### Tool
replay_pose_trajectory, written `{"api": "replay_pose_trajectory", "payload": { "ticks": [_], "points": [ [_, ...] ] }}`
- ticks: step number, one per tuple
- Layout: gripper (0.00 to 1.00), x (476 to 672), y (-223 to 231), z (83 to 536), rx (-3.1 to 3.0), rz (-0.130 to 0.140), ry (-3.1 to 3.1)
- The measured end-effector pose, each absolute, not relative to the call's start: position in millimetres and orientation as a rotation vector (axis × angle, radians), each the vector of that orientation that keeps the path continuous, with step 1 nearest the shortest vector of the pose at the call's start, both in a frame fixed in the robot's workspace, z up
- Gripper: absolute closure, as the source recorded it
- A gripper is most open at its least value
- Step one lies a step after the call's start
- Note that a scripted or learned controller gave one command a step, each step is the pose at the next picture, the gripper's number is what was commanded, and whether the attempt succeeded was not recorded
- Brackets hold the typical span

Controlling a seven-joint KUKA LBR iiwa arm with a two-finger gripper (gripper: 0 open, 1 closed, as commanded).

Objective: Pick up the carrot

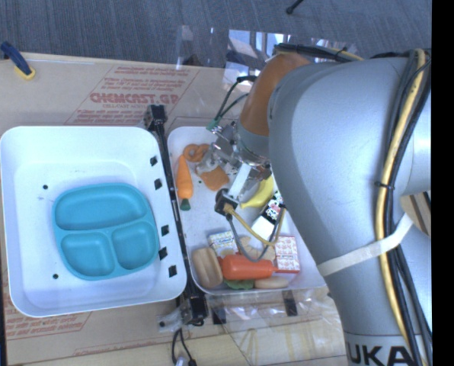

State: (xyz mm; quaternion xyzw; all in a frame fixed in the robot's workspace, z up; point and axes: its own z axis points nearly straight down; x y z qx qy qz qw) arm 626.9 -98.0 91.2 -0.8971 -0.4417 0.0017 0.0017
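At the near edge of the right shallow white bin (199, 227) lie a tan bread roll (206, 265) and a red-orange oblong piece (246, 267), side by side. Further in, the slim orange carrot (183, 178) lies along the left wall of this bin, its dark green end toward the near side. The two-finger gripper (218, 155) is over the far part, just right of the carrot and not holding it; whether it is wide or narrow I cannot tell.

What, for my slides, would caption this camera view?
Arm's tool over the right bin, near the carrot along its left wall; blue divided tray in left bin.
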Motion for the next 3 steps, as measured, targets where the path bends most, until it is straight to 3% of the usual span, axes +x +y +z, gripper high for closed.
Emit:
{"api": "replay_pose_trajectory", "payload": {
  "ticks": [1, 2, 3],
  "points": [
    [1.00, 627.2, -95.7, 101.4, -2.806, 0.007, -1.398],
    [1.00, 591.8, -24.4, 192.7, -2.982, 0.000, -0.981],
    [1.00, 532.3, 38.9, 208.9, -3.119, 0.008, -0.366]
  ]
}}
